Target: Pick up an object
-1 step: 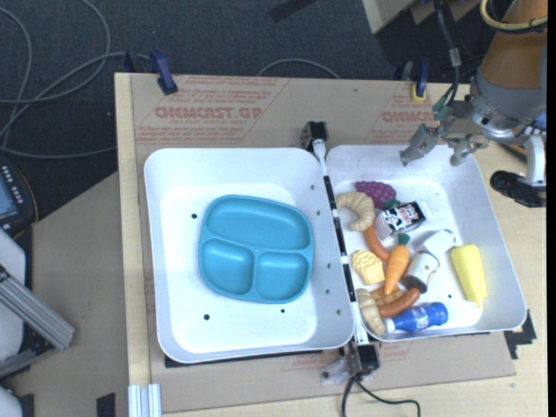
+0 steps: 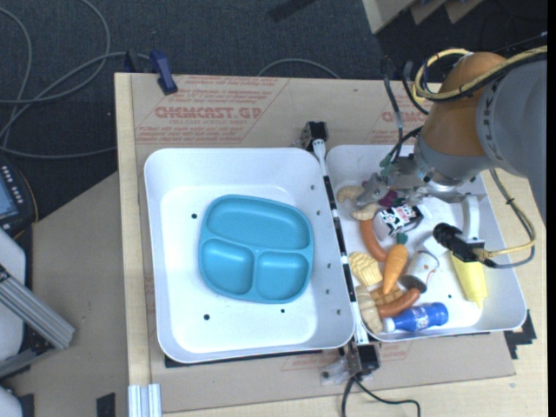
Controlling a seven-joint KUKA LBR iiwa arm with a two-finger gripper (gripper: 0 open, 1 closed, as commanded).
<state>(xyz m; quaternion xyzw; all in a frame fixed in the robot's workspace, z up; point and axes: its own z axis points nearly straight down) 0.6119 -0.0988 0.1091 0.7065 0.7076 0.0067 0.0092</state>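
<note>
Dark carpet and loose cables surrounded the tabletop [image 2: 130, 233], which carried two white bins. From my remote seat, the end effector [image 2: 388, 191] hovered low at the upper left of the right bin [image 2: 504, 307]; whether it was apart or together I could not tell. Just below it, lengthwise down-frame, lay one carrot [image 2: 393, 268]; one blue bottle [image 2: 419, 318] lay lower. One blue tray [image 2: 254, 247] sat in the left bin [image 2: 174, 320].

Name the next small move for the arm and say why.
Probably lower straight down a little. The gripper hangs over the right bin, above the black-and-white toy and beside the sausage, with nothing seen between its fingers.
</note>
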